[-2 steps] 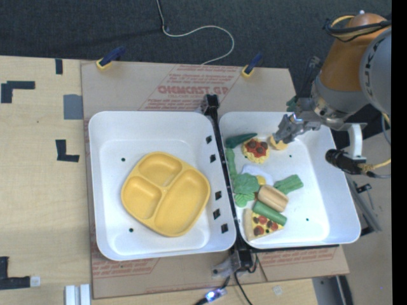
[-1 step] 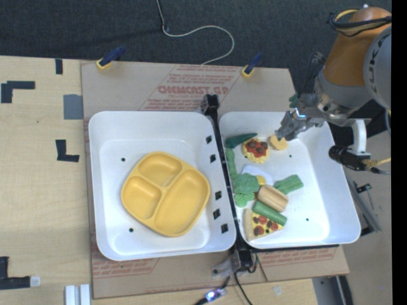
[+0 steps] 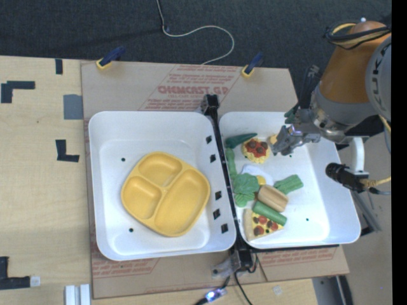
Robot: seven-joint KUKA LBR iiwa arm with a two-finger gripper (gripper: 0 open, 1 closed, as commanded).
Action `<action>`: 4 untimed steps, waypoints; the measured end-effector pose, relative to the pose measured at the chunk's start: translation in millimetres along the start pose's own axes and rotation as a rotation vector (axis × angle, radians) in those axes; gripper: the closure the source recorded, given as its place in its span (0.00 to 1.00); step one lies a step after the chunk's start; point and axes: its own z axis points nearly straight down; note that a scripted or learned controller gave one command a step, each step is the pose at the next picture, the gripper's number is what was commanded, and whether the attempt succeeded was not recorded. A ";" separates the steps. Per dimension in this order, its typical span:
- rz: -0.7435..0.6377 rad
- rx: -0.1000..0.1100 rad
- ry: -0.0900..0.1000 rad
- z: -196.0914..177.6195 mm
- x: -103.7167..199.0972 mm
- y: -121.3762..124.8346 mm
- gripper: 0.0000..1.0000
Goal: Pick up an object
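Observation:
My gripper (image 3: 283, 142) hangs over the upper part of the right bin (image 3: 331, 227), just right of a small pizza piece with red topping (image 3: 256, 150). Whether it touches anything cannot be told. Below it lie a green leafy toy (image 3: 244, 186), a green piece (image 3: 289, 183), a tan bread-like piece (image 3: 272, 198), a green pod (image 3: 269, 213) and a pizza slice (image 3: 261, 225). A dark green piece (image 3: 239, 140) lies near the bin's top left. A yellow divided plate (image 3: 166, 192) rests in the left bin (image 3: 108, 164).
Black clips run along the divider (image 3: 216, 170) between the bins. The arm's orange band (image 3: 353, 56) and grey body reach in from the right. A white cable (image 3: 191, 30) lies on the dark floor behind the cardboard.

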 end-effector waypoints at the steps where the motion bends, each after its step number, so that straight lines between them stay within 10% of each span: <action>1: 0.000 0.002 0.000 0.0 24.1 -40.5 1.00; 4: 0.001 -0.002 -0.001 7.5 29.4 -47.7 1.00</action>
